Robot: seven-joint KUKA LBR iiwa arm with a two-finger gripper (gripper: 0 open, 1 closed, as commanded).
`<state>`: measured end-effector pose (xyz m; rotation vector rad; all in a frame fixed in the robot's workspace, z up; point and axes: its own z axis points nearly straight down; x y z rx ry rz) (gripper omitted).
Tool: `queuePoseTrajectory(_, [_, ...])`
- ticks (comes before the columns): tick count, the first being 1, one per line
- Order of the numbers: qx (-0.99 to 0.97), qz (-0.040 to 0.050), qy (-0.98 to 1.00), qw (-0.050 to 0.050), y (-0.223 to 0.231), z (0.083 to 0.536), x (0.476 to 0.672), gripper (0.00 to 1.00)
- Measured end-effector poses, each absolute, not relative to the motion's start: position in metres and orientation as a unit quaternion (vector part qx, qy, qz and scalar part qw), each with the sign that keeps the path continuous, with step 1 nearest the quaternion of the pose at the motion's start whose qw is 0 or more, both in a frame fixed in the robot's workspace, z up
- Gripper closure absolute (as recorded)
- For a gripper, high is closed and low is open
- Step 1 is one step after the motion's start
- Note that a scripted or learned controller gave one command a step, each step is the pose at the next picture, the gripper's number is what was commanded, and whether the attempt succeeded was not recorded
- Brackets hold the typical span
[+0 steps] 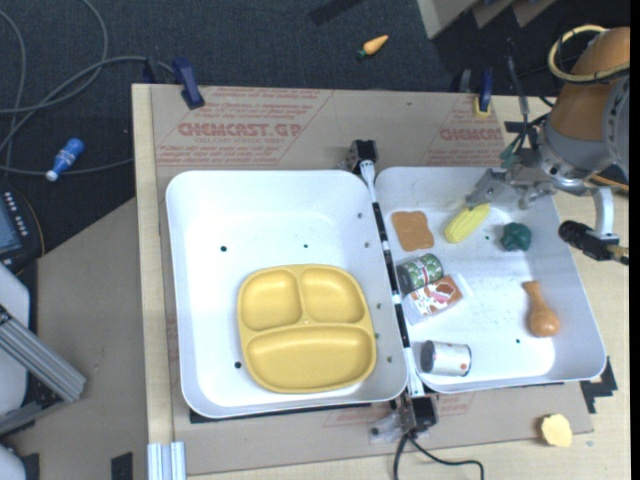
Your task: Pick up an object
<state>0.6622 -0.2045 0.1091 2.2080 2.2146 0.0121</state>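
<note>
Over right bin's (560, 363) far edge: gripper (497, 190), finger state cannot be told, nothing visibly held. Corn cob (466, 222) just below-left of it, long axis diagonal.

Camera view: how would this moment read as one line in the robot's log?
task: pick up object | gripper: over right bin, at corn cob | nothing lifted | yellow tray: left bin
</note>
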Motion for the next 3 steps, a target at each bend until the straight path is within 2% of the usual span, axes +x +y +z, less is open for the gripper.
queuePoseTrajectory(1, [0.705,0.0000,0.709,-0.002,-0.137,0.083,0.667,0.00])
queuePoseTrajectory(2, [0.706,0.0005,0.708,0.001,-0.141,0.096,0.668,1.00])
queuePoseTrajectory(3, [0.704,0.0054,0.710,0.004,-0.051,0.226,0.635,1.00])
